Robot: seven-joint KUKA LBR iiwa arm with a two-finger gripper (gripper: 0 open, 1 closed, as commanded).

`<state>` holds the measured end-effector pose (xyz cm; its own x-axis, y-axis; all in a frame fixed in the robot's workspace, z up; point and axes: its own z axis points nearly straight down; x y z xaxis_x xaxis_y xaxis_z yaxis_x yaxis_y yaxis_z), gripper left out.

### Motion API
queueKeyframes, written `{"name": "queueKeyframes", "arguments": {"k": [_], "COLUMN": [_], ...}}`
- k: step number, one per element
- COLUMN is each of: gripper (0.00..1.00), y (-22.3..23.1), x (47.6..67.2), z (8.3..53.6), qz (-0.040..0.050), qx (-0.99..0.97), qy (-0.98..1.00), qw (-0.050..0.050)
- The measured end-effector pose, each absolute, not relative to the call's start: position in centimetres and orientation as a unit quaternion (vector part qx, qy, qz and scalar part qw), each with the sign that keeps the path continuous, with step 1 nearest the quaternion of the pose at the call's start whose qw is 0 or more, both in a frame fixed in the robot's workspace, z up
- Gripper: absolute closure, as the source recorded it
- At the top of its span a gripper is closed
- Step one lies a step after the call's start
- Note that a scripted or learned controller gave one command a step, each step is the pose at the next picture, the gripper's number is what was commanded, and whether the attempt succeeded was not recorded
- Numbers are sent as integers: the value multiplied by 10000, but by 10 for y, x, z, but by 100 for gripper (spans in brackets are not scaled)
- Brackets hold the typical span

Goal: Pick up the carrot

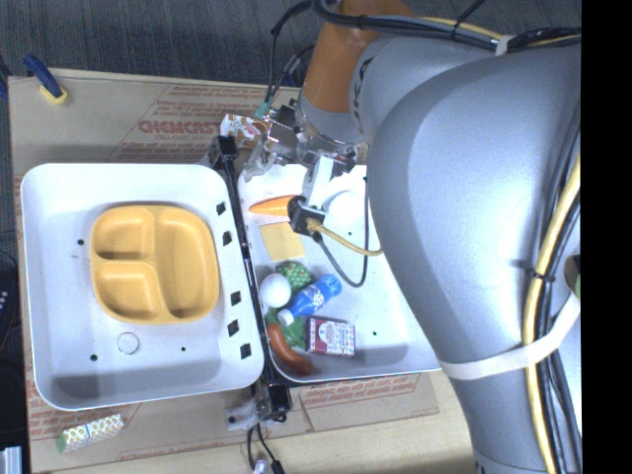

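The carrot (270,204) is a small orange wedge lying in the right bin (395,339), near its far left corner and close to the divider between the bins. My gripper (261,154) hangs just above and behind the carrot, its metal head partly hidden under the grey arm and orange wrist band. I see nothing between the gripper and the carrot that shows a hold; the carrot appears to rest on the bin floor.
Nearer in the right bin lie a yellow cheese slice (279,240), a green item (293,273), a white egg (275,289), a blue bottle (316,292), a red box (332,336) and a sausage (287,352). The left bin (49,265) holds a yellow divided plate (155,262).
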<state>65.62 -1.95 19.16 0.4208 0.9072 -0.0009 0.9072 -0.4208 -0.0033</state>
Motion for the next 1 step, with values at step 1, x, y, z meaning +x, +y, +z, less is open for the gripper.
{"name": "queueKeyframes", "arguments": {"k": [1], "gripper": [0], "y": [-16], "x": [656], "z": [191], "qz": [15], "qx": [-8998], "qy": [-4362], "qw": [12]}}
